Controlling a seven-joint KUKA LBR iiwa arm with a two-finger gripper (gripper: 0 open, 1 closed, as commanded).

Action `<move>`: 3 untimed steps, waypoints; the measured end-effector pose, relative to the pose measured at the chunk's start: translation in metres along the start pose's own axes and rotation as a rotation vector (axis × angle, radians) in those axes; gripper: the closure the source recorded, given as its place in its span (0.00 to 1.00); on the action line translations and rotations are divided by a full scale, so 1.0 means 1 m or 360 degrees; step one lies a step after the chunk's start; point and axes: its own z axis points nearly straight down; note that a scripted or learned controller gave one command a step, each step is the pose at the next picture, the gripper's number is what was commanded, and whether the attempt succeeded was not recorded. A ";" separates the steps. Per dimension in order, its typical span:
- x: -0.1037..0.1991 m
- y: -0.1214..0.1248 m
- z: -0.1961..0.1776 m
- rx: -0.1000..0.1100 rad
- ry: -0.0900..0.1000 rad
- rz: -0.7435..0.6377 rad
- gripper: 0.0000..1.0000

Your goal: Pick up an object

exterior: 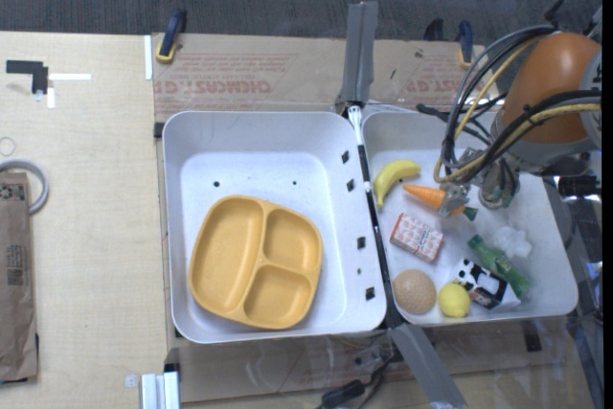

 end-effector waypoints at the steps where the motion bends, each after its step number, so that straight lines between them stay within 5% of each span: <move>1: -0.014 0.056 -0.086 0.0003 0.0012 -0.0195 1.00; 2: -0.034 0.072 -0.068 0.0000 0.0012 -0.0600 1.00; 3: -0.005 0.028 -0.162 -0.0001 0.0012 -0.0843 1.00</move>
